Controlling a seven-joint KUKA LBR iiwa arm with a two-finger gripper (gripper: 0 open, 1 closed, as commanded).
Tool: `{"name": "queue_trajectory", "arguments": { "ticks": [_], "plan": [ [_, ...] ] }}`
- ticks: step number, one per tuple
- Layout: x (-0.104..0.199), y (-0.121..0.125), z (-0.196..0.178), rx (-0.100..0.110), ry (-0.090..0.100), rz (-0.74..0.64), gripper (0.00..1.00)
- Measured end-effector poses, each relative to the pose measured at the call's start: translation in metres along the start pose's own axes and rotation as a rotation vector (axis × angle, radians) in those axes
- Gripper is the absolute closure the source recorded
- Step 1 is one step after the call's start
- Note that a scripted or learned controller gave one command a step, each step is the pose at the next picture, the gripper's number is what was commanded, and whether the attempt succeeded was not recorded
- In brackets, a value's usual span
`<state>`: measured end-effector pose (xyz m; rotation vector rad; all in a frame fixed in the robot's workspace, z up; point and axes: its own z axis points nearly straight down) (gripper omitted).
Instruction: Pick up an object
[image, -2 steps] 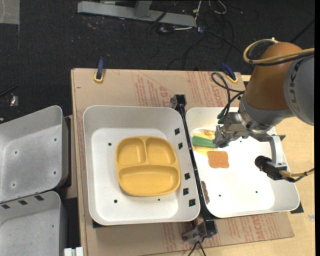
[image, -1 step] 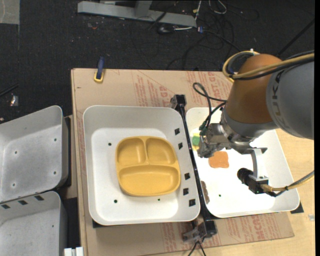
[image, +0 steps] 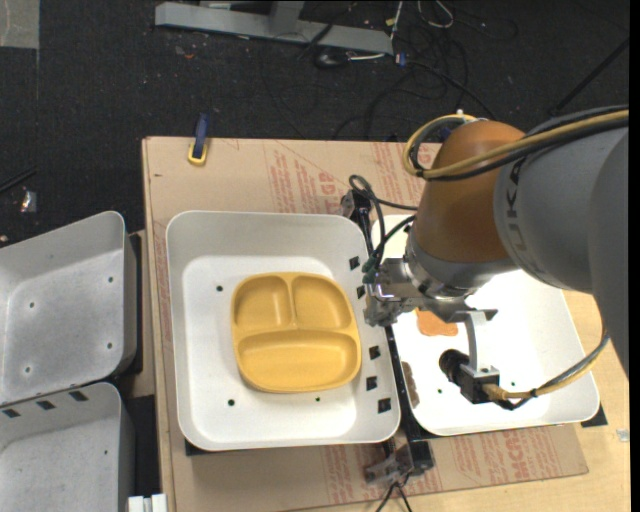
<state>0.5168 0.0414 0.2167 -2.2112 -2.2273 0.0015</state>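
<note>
1. Down in the right bin (image: 560, 330), a small orange thing (image: 437, 326), lying flat on the white bottom, close to the bin's left wall. Mostly covered from above, so hard to say what kind of thing.
2. Right over it, the gripper (image: 422, 302), pointing down into the bin. Too hidden under the wrist to say whether let go or squeezed tight.
3. Higher up, the big grey arm (image: 570, 190) with its orange band (image: 470, 190), coming in from the right and covering a large part of the right bin. Pale letters on the grey side, looking like a U and a K, the rest cut off.
4. Next door in the left bin (image: 190, 250), a yellow plate (image: 296, 332), flat in the middle. Three dips in it: two small ones at the far side, one long one at the near side. Not touching the gripper, with the bin walls in between.
5. Along the left bin's right rim, a row of little black squares (image: 375, 351).
6. Under both bins, a brown cardboard sheet (image: 280, 170) with red writing printed on it at the far side and at the near right corner. Too slanted and faint to read.
7. On the sheet's far left edge, a blue and yellow clip (image: 200, 140).
8. Off to the left, beside the sheet, two more white trays (image: 60, 300), one behind the other.
9. All around, dark floor (image: 80, 100), with black cables (image: 440, 60) and a grey bar (image: 270, 25) at the far side.
</note>
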Motion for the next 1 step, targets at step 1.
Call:
{"name": "queue_trajectory", "arguments": {
  "ticks": [1],
  "plan": [
    [0.0468,-0.0109,-0.0195,-0.004,0.0,0.001,1.0]
  ]
}}
